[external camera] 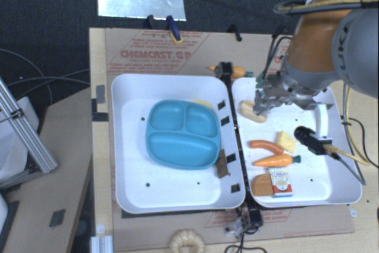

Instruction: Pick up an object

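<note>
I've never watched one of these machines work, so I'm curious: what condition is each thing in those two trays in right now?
gripper: down in the right bin, at the beige piece
beige piece: flat, under the gripper
blue plate: upright, left bin
carrot: on its side
sausage: flat, above the carrot
small carton: flat

tray (182, 133) in left bin (127, 145), carrot (273, 160) in right bin (337, 186).
</note>
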Robot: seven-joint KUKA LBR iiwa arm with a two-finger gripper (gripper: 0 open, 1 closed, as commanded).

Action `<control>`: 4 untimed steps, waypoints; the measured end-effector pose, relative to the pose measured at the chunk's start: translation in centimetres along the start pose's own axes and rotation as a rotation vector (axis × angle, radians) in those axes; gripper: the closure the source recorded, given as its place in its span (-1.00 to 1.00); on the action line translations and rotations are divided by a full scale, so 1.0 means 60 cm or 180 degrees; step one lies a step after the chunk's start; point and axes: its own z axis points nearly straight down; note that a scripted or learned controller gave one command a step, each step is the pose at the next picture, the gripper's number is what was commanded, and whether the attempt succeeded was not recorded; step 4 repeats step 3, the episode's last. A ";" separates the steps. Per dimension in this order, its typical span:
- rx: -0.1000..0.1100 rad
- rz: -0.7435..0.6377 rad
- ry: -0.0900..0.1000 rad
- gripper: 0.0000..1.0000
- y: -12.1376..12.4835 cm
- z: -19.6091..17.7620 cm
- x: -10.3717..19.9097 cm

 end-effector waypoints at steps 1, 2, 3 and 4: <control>-0.0004 0.0021 -0.0003 1.00 -0.006 0.005 -0.012; -0.0009 0.0010 0.0000 1.00 -0.013 -0.014 0.000; -0.0009 0.0016 -0.0001 1.00 -0.012 -0.013 -0.003; -0.0009 0.0016 -0.0001 1.00 -0.012 -0.013 -0.003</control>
